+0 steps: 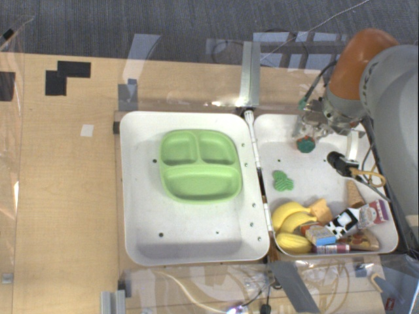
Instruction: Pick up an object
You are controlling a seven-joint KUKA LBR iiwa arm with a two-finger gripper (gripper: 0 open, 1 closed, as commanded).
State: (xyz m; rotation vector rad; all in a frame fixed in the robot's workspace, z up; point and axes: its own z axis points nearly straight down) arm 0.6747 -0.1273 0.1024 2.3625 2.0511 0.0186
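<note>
The gripper [308,131] is parked over the right bin's [265,126] far end, right above a small teal object [306,145]; whether anything is actually gripped can't be told from here. A miss could easily be caused by that round thing getting nudged and rolled toward the green toy [283,180].

A small teal round object [306,145], perhaps a ball, sits near the right bin's [288,123] far edge.
</note>
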